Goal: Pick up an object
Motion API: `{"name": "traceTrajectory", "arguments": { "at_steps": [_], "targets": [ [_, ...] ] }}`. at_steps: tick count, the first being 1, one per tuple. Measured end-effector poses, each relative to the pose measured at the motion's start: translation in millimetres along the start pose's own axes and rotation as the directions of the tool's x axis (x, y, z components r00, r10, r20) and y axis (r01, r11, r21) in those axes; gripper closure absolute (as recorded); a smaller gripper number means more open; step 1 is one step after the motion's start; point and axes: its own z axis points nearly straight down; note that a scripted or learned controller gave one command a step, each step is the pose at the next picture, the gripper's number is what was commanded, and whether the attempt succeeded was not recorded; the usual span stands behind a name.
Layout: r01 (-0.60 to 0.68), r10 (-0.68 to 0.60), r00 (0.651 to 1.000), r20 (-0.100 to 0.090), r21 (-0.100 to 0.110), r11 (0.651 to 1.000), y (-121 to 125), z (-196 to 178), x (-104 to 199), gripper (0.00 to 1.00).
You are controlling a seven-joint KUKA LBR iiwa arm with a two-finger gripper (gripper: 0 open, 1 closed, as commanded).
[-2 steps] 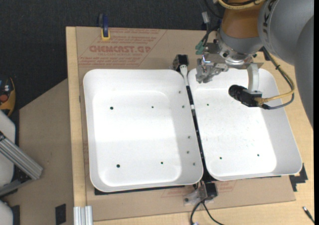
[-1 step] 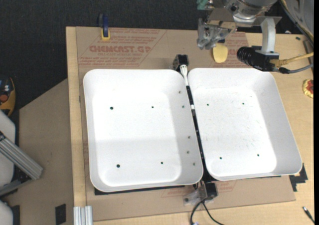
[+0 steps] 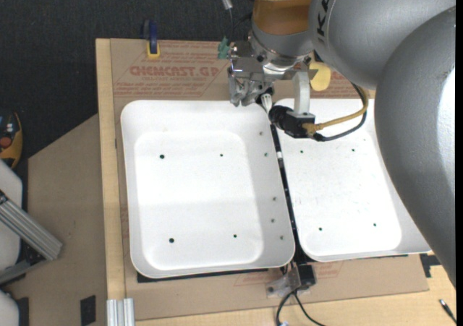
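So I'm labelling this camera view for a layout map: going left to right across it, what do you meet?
Blue clamp → left white bin → gripper at that bin's far right corner → right white bin → grey arm.

Right bin (image 3: 340,194): right edge and far right corner hidden behind arm (image 3: 405,64). Arm cut off by top and right picture edges. Gripper (image 3: 246,93) at far edge of left bin (image 3: 195,187): finger state too small to tell. Bench (image 3: 173,68): right side hidden behind arm.
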Motion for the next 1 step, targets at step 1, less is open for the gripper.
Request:
{"name": "traceTrajectory", "arguments": {
  "at_steps": [1],
  "targets": [
    [0.005,-0.005,1.000,-0.003,-0.009,1.000,5.2,58.0,112.4,1.00]
  ]
}}
